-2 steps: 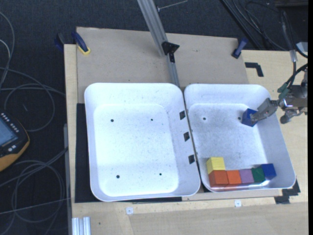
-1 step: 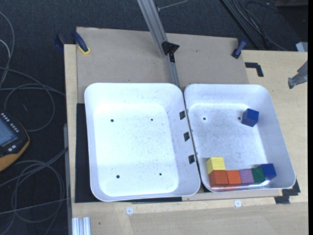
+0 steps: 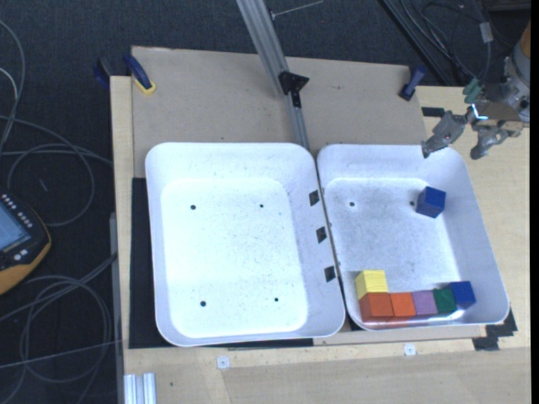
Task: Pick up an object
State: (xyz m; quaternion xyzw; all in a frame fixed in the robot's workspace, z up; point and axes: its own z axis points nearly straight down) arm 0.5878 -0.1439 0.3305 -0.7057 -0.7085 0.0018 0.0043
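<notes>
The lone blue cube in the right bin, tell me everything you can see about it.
The blue cube is a small, solid-coloured block with crisp edges and a matte finish, possibly painted wood or plastic. It sits on the floor of the right bin, toward the far right corner, turned slightly askew to the bin's walls. It stands alone, well apart from the row of blocks along the near wall. Nothing touches it but the bin floor; the gripper is above and beyond it, over the rim.
</notes>
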